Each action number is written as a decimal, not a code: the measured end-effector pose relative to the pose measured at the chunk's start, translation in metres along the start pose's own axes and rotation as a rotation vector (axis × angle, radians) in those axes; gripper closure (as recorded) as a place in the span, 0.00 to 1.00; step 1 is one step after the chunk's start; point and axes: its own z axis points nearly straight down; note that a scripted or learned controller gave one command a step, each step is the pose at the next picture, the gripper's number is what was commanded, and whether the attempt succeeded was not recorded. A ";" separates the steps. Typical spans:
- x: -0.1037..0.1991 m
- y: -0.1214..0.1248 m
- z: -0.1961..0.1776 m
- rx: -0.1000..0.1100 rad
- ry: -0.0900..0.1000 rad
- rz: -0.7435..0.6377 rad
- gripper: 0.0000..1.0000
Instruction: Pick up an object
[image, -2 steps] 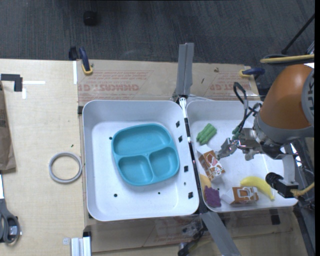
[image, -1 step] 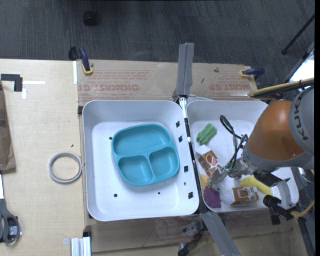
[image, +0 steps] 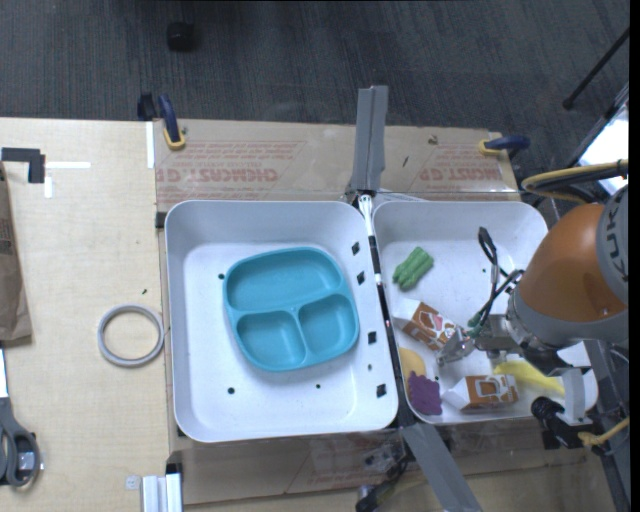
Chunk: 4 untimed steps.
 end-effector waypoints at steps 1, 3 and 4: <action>-0.031 0.000 0.000 -0.001 -0.001 -0.269 0.00; -0.008 0.044 -0.008 0.000 0.000 -0.417 1.00; -0.008 0.044 -0.008 0.001 0.000 -0.418 0.00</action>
